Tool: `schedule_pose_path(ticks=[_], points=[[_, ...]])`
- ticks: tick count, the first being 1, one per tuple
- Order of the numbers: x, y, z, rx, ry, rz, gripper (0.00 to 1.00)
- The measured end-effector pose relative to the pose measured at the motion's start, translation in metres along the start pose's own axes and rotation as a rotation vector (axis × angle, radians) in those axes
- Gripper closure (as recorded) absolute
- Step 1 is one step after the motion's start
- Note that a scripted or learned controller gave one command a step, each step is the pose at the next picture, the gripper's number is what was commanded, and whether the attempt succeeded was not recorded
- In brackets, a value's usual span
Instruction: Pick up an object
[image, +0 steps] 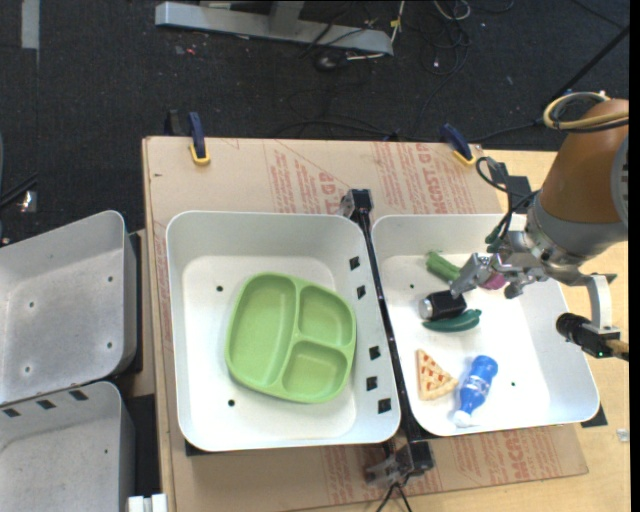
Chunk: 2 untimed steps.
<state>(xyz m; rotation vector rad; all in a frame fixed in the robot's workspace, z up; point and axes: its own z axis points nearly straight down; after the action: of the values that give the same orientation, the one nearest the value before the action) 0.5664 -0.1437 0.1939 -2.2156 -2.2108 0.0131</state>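
The right bin (560, 385) holds several small objects. A green piece (441, 265) lies at the back, with a black cylinder (437, 304) in front of it resting on a dark green curved piece (455, 321). A toy pizza slice (433, 374) and a blue bottle (475, 384) lie near the front. My gripper (493, 283) hangs over the bin's back middle. It is open, its fingers spread to either side of a small magenta object (493, 280) without closing on it. The left fingertip is close to the black cylinder.
A light green divided plate (292, 338) lies in the left bin (200, 250). A black divider (375, 300) runs between the bins. The arm's orange band (590, 170) rises at the right. Grey trays (60, 300) sit off the bench to the left.
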Motion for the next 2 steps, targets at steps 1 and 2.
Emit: schedule_pose_path(ticks=[1,2], points=[[0.0,0.003,-0.008,-0.014,-0.002,-0.003,0.0],[0.002,-0.006,0.051,-0.009,-0.001,-0.001,0.0]])
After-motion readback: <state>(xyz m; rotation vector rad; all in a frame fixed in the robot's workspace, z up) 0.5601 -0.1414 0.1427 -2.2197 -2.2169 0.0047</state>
